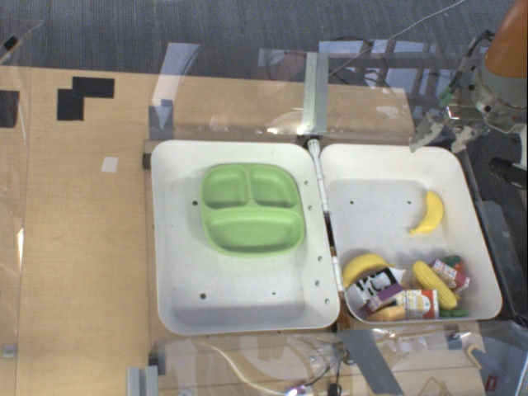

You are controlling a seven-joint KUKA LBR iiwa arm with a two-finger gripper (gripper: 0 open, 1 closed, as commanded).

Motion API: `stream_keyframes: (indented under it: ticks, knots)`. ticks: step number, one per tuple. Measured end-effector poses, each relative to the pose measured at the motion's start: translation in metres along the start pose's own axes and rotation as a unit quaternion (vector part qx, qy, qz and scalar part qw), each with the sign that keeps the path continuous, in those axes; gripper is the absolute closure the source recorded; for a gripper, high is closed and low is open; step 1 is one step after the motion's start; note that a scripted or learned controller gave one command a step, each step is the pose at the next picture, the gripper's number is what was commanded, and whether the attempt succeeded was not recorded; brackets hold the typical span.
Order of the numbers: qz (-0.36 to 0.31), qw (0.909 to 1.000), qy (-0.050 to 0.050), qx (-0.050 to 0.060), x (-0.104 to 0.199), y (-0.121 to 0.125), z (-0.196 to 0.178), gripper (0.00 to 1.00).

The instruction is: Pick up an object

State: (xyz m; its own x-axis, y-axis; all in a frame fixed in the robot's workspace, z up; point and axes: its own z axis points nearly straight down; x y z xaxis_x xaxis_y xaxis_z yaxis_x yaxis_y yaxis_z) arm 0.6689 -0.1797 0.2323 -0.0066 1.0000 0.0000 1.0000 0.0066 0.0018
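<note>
Grey carpet floor [206,11] behind — light wooden bench [74,246], black markings.

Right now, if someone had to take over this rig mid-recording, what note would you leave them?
Claw: above the far right corner of the right bin, holding nothing.
Right bin: a banana lying alone mid-bin; a cluster in the near corner with a corn cob, a small bottle and other packaged items.
Left bin: a green divided plate.
Done: nothing picked yet.
Left: descend on one object, the lone banana looks easiest, grasp and lift.
</note>
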Motion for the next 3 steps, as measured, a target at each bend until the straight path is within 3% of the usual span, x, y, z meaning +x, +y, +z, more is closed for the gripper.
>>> stream_keyframes:
  ticks: [1,2,3]
  knots:
    - [-0.029,0.9996,0.000,0.001,0.057,0.001,0.078,0.00]
    - [-0.046,0.9989,0.000,0.000,0.019,-0.018,0.133,0.00]
    - [-0.092,0.9957,0.006,-0.008,-0.012,-0.050,0.143,0.00]
